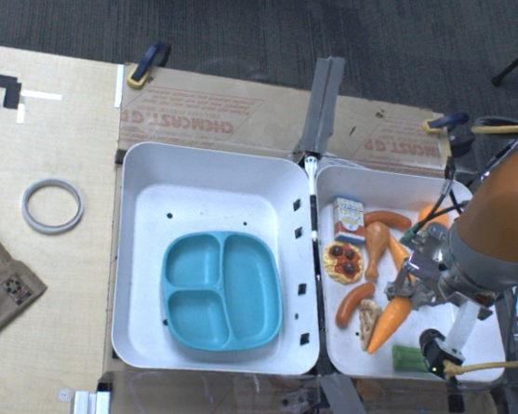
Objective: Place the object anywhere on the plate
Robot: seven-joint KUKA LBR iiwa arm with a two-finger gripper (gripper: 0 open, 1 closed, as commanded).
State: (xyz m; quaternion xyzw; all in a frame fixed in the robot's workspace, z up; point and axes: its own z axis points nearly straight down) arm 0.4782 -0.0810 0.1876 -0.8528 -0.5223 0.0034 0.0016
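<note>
The arm (512, 209) reached in from the right over the right bin (492, 371). The gripper (406, 287) hung low among the toy foods there, just above the thick end of a carrot (387, 324). Whether the claw was apart, together or clamped on anything could not be told; the wrist hid it. The carrot lay at a slant in the right bin, tip pointing toward the near edge, touching a pale item (369, 313) beside it. Nearby lay a sausage (353, 303), a small pizza (344, 262), a drumstick (377, 244), a second sausage (388, 219), a carton (348, 212) and a green block (407, 358). The blue plate (222, 291), three compartments, sat in the left bin (143, 234), well apart from the carrot. A tape ring (53, 205) lay on the bench at left.
</note>
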